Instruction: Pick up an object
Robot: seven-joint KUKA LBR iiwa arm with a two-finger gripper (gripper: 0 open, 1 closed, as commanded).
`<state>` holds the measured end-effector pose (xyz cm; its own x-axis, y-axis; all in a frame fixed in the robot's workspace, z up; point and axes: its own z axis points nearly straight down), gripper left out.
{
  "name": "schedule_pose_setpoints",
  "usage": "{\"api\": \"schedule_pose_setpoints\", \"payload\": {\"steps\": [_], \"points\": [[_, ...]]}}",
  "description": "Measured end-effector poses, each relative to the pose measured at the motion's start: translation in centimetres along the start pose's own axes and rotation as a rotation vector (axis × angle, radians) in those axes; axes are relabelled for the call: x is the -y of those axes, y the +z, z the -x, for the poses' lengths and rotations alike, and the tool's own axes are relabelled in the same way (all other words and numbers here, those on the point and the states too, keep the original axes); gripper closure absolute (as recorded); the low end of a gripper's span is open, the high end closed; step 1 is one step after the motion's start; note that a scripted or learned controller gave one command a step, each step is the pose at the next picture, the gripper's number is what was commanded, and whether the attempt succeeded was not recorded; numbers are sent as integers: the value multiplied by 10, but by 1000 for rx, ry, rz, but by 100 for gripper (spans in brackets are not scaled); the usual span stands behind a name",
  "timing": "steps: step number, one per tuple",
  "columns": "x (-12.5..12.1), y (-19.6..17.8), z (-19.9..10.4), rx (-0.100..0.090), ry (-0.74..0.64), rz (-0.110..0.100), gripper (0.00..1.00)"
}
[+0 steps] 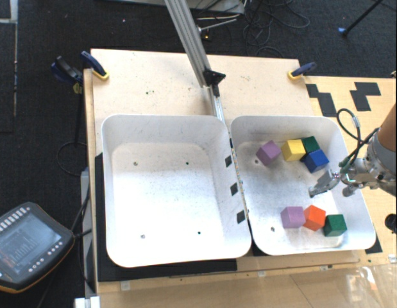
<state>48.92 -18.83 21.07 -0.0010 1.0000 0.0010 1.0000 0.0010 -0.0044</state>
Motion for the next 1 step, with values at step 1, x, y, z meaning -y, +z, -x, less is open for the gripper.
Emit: {"api": "schedule_pose_setpoints", "payload": {"steps": [1], "points": [[-1,-2,0,1,1,5,0]]}}
